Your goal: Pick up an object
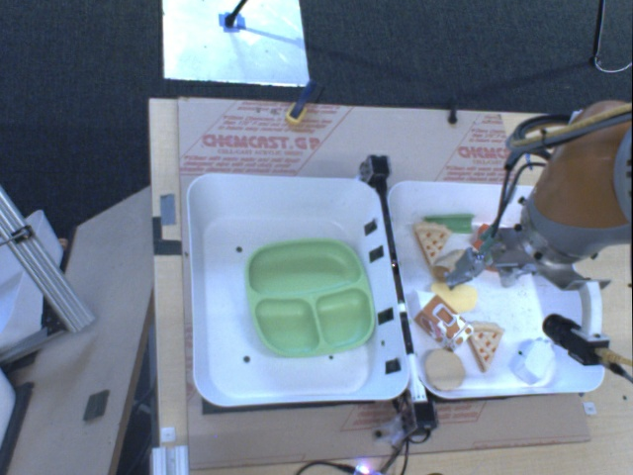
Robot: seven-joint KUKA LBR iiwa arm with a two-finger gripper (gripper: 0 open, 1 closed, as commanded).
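Camera view from above the bench: two shallow white bins sat side by side on a board printed with red lettering. The left bin (213, 295) held a light green divided tray (309, 296), lying flat near its middle, with one long compartment at the far side and two smaller ones nearer the camera. The right bin (406, 206) held a scatter of small toy foods: a green strip (447, 222) at the far side, a tan wedge (432, 240) just beside it, a yellow round piece (461, 298), a brown-and-white block (442, 322), a second wedge (485, 344), a tan disc (444, 369) at the near edge and a white lump (534, 361) toward the near right corner. The arm (584, 191) reached in from the right, its gripper (469, 265) low over the right bin between the tan wedge and the yellow round piece. Whether the claw was spread or pressed together could not be told, and no object was visibly between its tips.
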